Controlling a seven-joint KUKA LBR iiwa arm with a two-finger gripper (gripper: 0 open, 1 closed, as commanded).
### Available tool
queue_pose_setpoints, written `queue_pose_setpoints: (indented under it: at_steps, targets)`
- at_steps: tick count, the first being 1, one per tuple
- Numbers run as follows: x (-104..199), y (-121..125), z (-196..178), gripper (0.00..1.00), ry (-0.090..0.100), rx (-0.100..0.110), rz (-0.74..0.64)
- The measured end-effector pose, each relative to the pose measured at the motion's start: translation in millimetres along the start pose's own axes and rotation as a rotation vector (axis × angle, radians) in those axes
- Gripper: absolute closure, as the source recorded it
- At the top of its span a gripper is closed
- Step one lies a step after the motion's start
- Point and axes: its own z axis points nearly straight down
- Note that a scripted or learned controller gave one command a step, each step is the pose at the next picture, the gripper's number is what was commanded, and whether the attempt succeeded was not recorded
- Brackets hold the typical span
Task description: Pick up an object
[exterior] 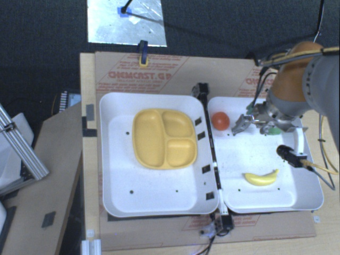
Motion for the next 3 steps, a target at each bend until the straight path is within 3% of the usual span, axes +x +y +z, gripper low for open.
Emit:
queue_pose_setpoints:
  at_steps: [1, 2, 3]
  targets:
    - [0.4, 0.6, 37.1, 0.0, 0.0, -0.001, 0.001]
    - [-0.1, 1.8, 24.4, 1.0, -0.002, -0.006, 0.001]
    - [-3.0, 6.3, -20.0, 1.0, -0.001, -0.007, 0.0]
